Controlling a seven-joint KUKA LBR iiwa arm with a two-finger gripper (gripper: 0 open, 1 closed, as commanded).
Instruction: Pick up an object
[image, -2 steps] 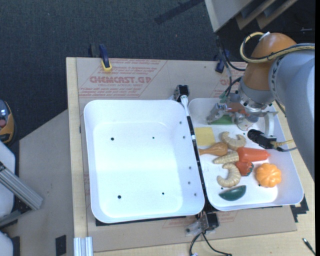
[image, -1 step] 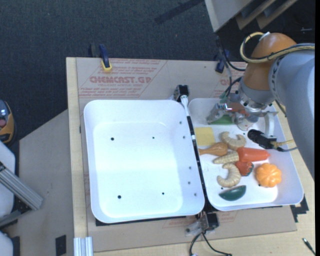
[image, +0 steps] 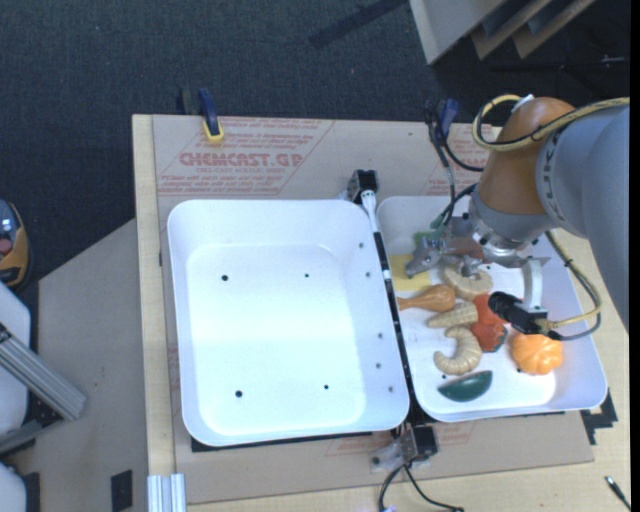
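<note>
Presently the gripper (image: 478, 268) sits low in the right bin (image: 585, 385), above the upper end of a cluster of toy foods; whether anything lies between its parts cannot be determined. The candidate objects sit just below and beside it: a tan drumstick (image: 428, 298), a pale curved piece (image: 461, 354), a red piece (image: 489, 326), an orange pumpkin (image: 536, 353) and a dark green pod (image: 466, 385). Judged, they are heaped there as stock for picking. The arm (image: 560, 170) reaches in from the right, wrist bent downward over the heap. The left bin (image: 180, 225) stands beside
</note>
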